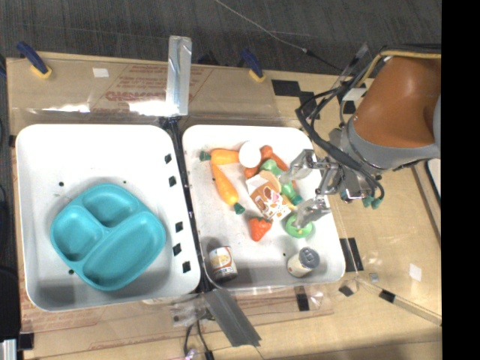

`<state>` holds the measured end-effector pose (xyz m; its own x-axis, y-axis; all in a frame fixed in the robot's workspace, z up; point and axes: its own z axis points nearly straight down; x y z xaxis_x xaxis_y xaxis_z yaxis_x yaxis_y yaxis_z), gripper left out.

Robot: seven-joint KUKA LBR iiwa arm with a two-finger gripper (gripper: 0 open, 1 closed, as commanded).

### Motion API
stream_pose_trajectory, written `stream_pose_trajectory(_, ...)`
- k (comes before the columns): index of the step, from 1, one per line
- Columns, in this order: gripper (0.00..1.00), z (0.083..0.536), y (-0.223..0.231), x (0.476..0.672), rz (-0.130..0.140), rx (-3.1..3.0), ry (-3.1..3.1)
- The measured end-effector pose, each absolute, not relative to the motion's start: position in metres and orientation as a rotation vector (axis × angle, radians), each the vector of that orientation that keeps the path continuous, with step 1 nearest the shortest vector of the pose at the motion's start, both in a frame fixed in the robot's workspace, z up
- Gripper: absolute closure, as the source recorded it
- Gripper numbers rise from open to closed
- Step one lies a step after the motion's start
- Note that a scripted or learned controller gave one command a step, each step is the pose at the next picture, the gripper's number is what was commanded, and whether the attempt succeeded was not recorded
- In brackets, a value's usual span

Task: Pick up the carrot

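The carrot [224, 183] lies in the right bin [324, 270], in its upper-left part, slanting from near the top wall down toward the middle, with its green tip at the lower end. A second, shorter orange piece [223, 156] sits just above it, touching or nearly so, and a white egg-like ball [250, 154] rests just beside that. To the carrot's right is a tight heap: a small printed carton [268, 196], a strawberry [259, 228] below it, and a green ring-shaped piece [298, 228]. Along the bin's lower wall stand a small can [221, 262] and a round jar [303, 261]. The claw [309, 187] hangs over the right side of this heap, its two fingers spread apart and grasping nothing, well short of the carrot. The likely trouble is the crowding: a descent from here would land on the carton or the green pieces, and a grab at the carrot could catch the neighbouring orange piece instead or roll the carrot away. The left bin [37, 148] holds a teal divided plate [108, 235] with nothing visible on it.
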<state>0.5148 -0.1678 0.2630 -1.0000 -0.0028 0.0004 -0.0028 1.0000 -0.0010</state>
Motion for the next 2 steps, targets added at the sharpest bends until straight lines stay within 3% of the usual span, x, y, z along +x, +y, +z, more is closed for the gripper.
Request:
stream_pose_trajectory(1, 0.00, 0.124, -0.171, 0.478, -0.006, 0.023, -3.131)
stream_pose_trajectory(2, 1.00, 0.138, -0.169, 0.482, -0.001, 0.042, -3.141)
